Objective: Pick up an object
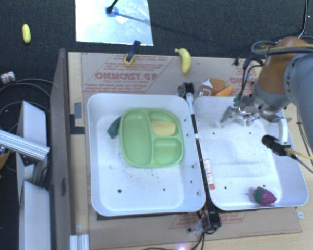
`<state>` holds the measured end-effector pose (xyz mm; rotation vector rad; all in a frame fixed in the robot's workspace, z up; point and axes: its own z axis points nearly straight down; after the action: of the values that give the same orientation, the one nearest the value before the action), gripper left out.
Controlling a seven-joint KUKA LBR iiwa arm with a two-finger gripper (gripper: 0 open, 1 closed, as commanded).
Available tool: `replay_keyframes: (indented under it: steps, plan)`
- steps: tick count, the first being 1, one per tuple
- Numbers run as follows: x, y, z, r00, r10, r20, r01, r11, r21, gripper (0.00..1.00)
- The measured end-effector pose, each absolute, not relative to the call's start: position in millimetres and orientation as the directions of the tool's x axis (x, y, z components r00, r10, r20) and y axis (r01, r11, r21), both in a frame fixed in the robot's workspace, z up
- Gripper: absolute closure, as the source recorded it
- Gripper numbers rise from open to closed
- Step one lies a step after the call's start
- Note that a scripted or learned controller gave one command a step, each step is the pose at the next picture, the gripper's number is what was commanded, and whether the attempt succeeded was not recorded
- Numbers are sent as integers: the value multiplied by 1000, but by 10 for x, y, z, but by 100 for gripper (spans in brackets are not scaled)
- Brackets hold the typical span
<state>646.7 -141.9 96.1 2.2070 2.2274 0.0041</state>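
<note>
Red lettering on the cardboard sheet (126,72) under the bins reads "CHEMCAST GP", with smaller print below it too fine to read. The gripper (239,115) hangs over the far edge of the right bin (235,155), and whether it is apart or together cannot be told; nothing shows in its grasp. A pink-and-green strawberry toy (264,195) lies in the right bin's near corner, well apart from the gripper, while a green divided plate (150,138) bearing a yellow piece (163,126) sits in the left bin (141,191).
</note>
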Motion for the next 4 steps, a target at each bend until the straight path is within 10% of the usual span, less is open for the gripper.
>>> replay_keyframes:
  steps: [1,2,3,4]
  plan:
    - [6467,-1419,961,-9,1000,-2,1000,9,6,0]
    - [6479,-1420,1074,-11,1000,-3,1000,11,10,100]
    - [6478,-1421,1070,-12,1000,-4,1000,12,9,0]
    - [6478,-1421,1070,-12,1000,-4,1000,12,9,0]
